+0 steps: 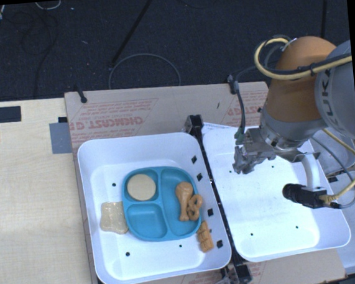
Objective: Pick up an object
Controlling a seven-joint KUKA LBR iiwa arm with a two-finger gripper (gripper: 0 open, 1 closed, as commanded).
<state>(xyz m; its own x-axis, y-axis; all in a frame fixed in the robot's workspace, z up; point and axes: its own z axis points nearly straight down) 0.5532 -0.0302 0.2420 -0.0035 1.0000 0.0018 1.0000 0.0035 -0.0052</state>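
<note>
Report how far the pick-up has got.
Done: nothing looks picked. The round tan disc and the brown pretzel-like piece lie in the blue divided tray; the pale bread-like slab and a small brown chunk lie beside it in the left white bin. In hand: the gripper hangs over the right white bin, nothing visible between its fingers. Left: reaching an object, gripping and lifting.

Bright even light, mild softness
</note>
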